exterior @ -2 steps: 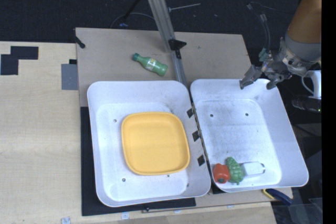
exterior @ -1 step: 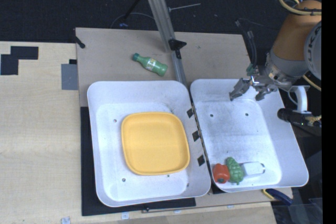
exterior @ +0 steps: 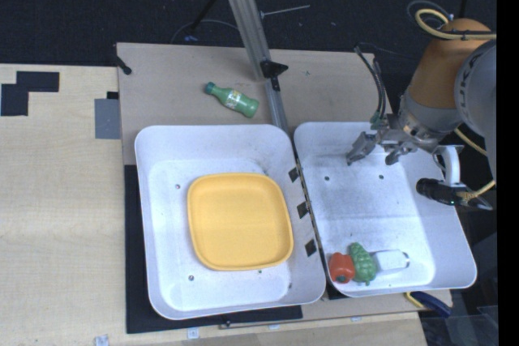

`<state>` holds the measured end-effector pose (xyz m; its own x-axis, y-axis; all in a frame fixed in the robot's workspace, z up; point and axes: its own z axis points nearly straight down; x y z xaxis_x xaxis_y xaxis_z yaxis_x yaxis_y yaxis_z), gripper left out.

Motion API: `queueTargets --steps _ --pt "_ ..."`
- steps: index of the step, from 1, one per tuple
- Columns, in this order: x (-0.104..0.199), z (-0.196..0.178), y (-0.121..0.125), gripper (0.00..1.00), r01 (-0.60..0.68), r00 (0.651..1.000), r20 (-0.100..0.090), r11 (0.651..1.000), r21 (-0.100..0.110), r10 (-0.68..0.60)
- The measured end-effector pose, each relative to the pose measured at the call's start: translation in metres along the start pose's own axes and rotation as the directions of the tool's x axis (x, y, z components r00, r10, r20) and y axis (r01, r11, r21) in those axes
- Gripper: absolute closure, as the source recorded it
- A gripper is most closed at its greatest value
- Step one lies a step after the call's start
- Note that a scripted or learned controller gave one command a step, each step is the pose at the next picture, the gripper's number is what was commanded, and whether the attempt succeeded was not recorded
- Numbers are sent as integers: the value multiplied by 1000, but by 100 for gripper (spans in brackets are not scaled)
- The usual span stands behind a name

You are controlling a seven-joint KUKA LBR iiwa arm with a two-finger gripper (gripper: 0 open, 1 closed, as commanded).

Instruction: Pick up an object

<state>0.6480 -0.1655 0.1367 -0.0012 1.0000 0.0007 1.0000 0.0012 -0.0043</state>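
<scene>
My gripper (exterior: 375,154) hangs over the far part of the right bin (exterior: 381,198), its two dark fingers spread apart with nothing between them. Near that bin's front edge lie a red pepper-like toy (exterior: 341,266), a green bumpy toy (exterior: 363,262) touching it, and a small white object (exterior: 392,260) just to their right. All three sit well in front of the gripper. A yellow square plate (exterior: 240,220) lies flat in the left bin (exterior: 162,174).
A green bottle (exterior: 233,100) lies on its side on the bench behind the left bin. A slanted metal rail (exterior: 253,20) rises behind the divide between the bins. Black clips (exterior: 302,209) line that divide. Cables hang beside the wrist.
</scene>
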Motion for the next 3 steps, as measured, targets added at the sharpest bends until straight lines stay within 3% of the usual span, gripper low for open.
queueTargets --steps 1,3 --pt "-1 -13 1 100 0 1000 1 1000 -4 0" --pt "-2 -101 1 100 -2 1000 2 1000 -8 2"
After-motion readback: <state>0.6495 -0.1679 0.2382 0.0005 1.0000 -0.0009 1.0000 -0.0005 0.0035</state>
